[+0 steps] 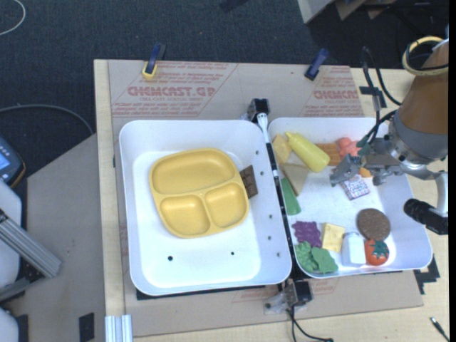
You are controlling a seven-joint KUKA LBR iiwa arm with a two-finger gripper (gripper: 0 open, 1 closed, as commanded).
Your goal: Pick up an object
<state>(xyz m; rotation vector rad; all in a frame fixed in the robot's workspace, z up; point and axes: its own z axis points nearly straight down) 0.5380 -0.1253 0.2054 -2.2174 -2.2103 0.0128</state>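
**Gripper low over right bin, small card beneath it**

Arm enters from 3 o'clock; the orange band sits at the frame's right edge. The gripper [354, 168] hangs over the upper middle of the right bin [417, 223]. Jaw state: cannot tell; the fingers are dark, small and overlap the clutter below.

Directly under the fingertips, at 6 o'clock from them, lies a small pink-and-white patterned card [355, 188], flat on the bin floor. Whether the fingers touch it cannot be resolved. Nothing is visibly held between them.

Right bin contents, positions relative to the gripper:
- yellow bottle [308, 151] at 9 o'clock, lying tilted, near the bin's upper left corner;
- orange-pink piece [346, 146] at 11 o'clock, just beside the gripper body;
- green stick-shaped item [288, 197] at 8 o'clock, along the bin's left wall;
- brown round disc [373, 224] at 5 o'clock;
- purple grapes [307, 231], yellow square block [332, 236], white cup-like item [352, 248], tomato [377, 252] and green leafy piece [315, 258] in a cluster along the near edge, 6 to 7 o'clock.

Left bin [139, 148]: a yellow divided plate [199, 191] with three compartments, lying left of centre. A small brown block [249, 182] touches the plate's rim at its 3 o'clock side.

Both bins sit on a cardboard sheet [178, 87] with red printing; blue clamps at its far edge.
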